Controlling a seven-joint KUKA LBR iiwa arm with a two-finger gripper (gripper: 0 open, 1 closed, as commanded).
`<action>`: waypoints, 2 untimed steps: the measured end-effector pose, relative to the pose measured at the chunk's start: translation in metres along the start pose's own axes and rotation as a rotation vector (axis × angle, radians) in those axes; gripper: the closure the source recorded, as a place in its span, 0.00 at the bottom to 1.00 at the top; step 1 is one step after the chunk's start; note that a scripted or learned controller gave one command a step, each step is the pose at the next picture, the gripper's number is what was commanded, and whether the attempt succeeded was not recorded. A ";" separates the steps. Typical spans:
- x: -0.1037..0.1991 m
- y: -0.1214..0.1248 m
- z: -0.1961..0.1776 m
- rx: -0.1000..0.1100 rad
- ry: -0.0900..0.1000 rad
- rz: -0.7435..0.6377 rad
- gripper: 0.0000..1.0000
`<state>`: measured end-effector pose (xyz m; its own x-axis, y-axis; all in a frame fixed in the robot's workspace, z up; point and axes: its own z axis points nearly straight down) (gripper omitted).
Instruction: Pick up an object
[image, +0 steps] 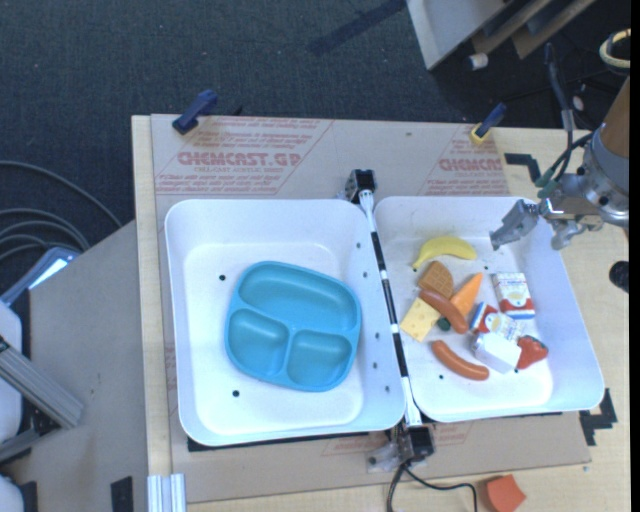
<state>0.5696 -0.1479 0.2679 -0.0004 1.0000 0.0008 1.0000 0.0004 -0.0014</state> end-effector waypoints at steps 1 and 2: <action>-0.013 -0.022 0.145 0.000 0.000 0.001 0.00; -0.014 0.060 0.177 -0.015 -0.003 0.000 0.00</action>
<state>0.6293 -0.1618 0.0904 -0.0009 1.0000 -0.0022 0.9999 0.0009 0.0134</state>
